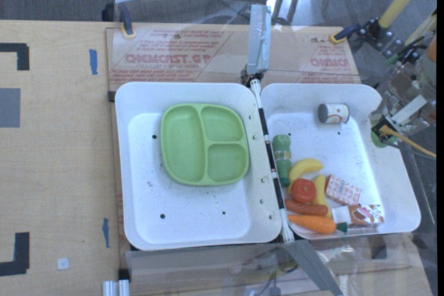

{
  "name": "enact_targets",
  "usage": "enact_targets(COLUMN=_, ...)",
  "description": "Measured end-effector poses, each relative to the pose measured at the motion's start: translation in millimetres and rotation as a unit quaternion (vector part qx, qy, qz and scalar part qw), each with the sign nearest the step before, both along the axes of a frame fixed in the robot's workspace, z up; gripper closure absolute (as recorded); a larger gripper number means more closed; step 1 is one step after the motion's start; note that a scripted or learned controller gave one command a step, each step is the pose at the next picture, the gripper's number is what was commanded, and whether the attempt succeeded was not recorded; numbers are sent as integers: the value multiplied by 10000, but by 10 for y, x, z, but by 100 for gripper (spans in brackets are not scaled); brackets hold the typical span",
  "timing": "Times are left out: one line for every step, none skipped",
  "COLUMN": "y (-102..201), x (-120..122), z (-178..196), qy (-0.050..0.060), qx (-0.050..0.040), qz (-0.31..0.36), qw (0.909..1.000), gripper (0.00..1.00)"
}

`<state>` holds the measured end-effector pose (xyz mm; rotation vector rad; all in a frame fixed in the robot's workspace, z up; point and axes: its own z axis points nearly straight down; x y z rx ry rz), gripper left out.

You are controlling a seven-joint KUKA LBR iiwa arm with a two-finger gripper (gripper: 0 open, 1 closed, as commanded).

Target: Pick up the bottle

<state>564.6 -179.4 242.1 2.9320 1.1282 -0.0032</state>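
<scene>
A green bottle (281,156) lies lengthwise against the left wall of the right bin (388,180). A second small bottle-like item with a white cap and a reddish-brown label (361,215) lies at that bin's front right corner. The arm's wrist and gripper (397,123) hang over the right bin's right rim, far from the green bottle. Nothing shows between the gripper and any object.
The right bin also holds a small can (333,113) at the back, a banana (305,168), a tomato (302,190), a carrot (312,223), a sausage (305,207) and a small carton (342,190). A green divided plate (205,143) sits in the left bin (139,204).
</scene>
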Motion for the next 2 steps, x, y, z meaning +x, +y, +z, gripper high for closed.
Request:
enact_targets(y=245, x=553, z=0, qy=2, qx=0, qz=-1162, qw=9932, gripper=100)
enact_targets(y=235, x=807, z=217, qy=-17, qx=-5, qz=1175, qw=9931, gripper=100)
